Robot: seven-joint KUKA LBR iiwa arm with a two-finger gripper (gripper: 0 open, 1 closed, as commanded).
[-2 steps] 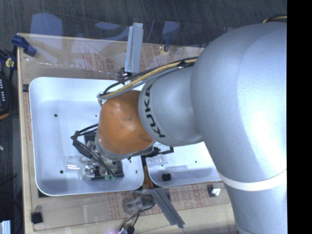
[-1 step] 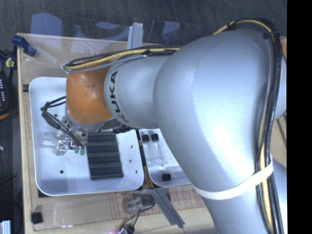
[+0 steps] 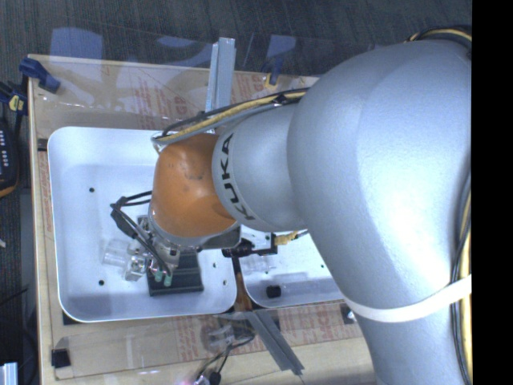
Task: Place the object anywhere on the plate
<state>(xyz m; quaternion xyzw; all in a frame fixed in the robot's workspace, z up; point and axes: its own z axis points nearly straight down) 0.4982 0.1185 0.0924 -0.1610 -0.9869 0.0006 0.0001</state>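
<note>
Bench (image 3: 120, 347) front edge, nearest you: a grey metal bracket (image 3: 272, 345) lies slantwise across the wood, with a small tangle of wires (image 3: 218, 339) just to its left.

Behind that edge you find the two bins side by side. The left bin (image 3: 56, 215) shows most of its floor. The right bin (image 3: 309, 295) shows a strip of its near part below the arm, and a small dark item (image 3: 273, 292) lies on that strip.

The gripper (image 3: 156, 269) is down in the near part of the left bin, close to its front wall. You cannot tell how far open it is, and you cannot tell whether it has hold of anything. A black block (image 3: 183, 281) sits just to its right, low on the bin floor. Whether that block is part of the tool cannot be judged.

The clear object (image 3: 119, 257) lies on the left bin's floor, just left of the gripper. It is very near the tool, but contact cannot be confirmed.

Above the gripper you see the orange band (image 3: 188, 187), then the grey arm (image 3: 377, 183) reaching in from the right and covering most of the right bin. A black cable (image 3: 124, 207) loops out to the left of the band.

At the far side, a metal post (image 3: 221, 70) stands behind the left bin, a clear panel (image 3: 120, 62) runs along the bench's back edge, and a blue clamp (image 3: 36, 72) grips the far left corner. Dark floor (image 3: 321, 6) lies beyond.
</note>
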